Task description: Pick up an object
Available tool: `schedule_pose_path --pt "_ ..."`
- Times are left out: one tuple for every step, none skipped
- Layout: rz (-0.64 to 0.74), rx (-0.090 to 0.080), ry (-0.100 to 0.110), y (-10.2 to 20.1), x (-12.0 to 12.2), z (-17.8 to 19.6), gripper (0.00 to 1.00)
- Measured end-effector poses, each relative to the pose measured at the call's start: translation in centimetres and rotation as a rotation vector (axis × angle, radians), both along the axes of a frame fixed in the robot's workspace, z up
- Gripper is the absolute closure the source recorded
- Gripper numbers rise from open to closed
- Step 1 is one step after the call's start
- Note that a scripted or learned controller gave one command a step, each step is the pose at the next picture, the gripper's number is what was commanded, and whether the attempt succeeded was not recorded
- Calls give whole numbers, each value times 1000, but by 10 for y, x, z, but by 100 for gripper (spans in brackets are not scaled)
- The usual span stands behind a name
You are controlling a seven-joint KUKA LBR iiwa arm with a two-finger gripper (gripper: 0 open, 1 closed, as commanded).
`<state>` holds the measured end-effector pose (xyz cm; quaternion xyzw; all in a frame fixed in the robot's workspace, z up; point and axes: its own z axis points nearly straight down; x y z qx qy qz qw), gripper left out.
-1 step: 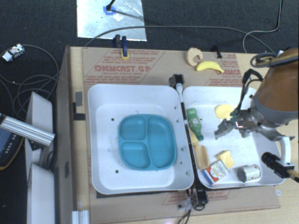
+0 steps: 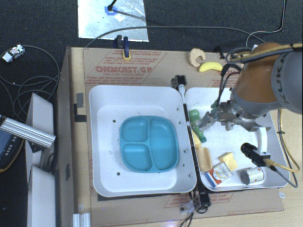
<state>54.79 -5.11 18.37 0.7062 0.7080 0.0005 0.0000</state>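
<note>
Hovering low in the right bin [image 2: 277, 186], the gripper [image 2: 208, 119] sits beside a green object [image 2: 196, 125] at the left wall; its opening cannot be judged. Crowding against that wall could spoil a grasp. Left bin [image 2: 102, 103] holds a blue divided plate [image 2: 147, 143]; cardboard-covered bench [image 2: 137, 67], dark floor with cables.

Beyond my two bins, a banana [image 2: 210, 67] lies on the brown cardboard sheet [image 2: 142, 67] that covers the table, just beside a pale ring-shaped piece [image 2: 196, 56]. A small blue and yellow clamp [image 2: 125, 46] sits at the sheet's far edge, near a shiny foil square [image 2: 94, 13] on the dark floor. To my view's left I see loose cables [image 2: 28, 86] and a silver rail [image 2: 28, 131].
</note>
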Motion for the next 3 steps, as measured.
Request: schedule_pose_path --pt "-2 -2 -1 -45 62 -20 0" --pt "-2 -3 -4 -107 121 10 0" --pt "-1 -2 0 -131 110 -100 0"
